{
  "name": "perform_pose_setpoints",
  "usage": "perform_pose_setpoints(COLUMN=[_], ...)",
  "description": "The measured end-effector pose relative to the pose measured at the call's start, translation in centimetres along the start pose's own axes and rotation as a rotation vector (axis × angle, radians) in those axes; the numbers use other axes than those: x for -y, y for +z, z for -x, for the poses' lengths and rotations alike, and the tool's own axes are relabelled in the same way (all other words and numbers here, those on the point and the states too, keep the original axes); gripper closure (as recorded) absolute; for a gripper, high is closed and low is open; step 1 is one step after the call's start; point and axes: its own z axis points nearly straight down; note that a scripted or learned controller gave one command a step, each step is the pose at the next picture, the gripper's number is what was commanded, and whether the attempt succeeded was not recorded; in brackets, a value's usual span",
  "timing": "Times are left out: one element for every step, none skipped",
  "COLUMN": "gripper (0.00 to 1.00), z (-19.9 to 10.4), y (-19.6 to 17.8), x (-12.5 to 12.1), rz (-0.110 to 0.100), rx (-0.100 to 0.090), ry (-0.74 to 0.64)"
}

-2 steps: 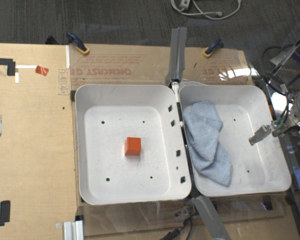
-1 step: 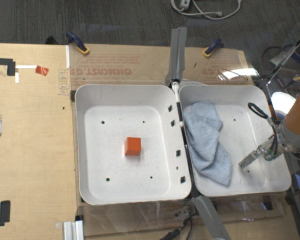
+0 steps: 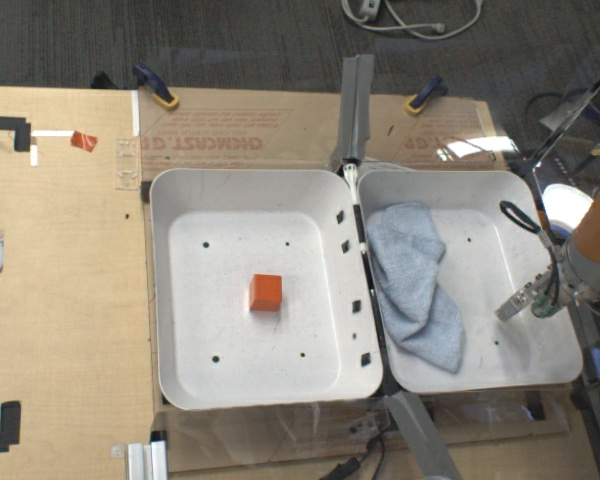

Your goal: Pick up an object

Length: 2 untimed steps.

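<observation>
hand (image 3: 525, 301) over right bin (image 3: 540, 373), right edge; can't tell its state or load | cloth (image 3: 415, 283) in right bin's left half, just left of hand, long axis front-back | cube (image 3: 266, 293) mid left bin (image 3: 180, 268), well apart | cloth nearer

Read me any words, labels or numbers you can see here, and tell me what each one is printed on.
"CHEMCRAFT" or similar, upside down in faded red capitals on the brown cardboard sheet behind the two bins; the exact letters are uncertain.
A shorter word beside it is too blurred to read.
</observation>
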Motion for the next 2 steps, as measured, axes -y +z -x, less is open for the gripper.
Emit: perform_pose_setpoints(gripper=[1.00,1.00], z=[4.7,8.4], y=[-7.2,-8.7], x=[-9.9,-14.6], rz=[-0.001,-0.001], rx=[0.001,0.002], ry=[0.004,-0.108])
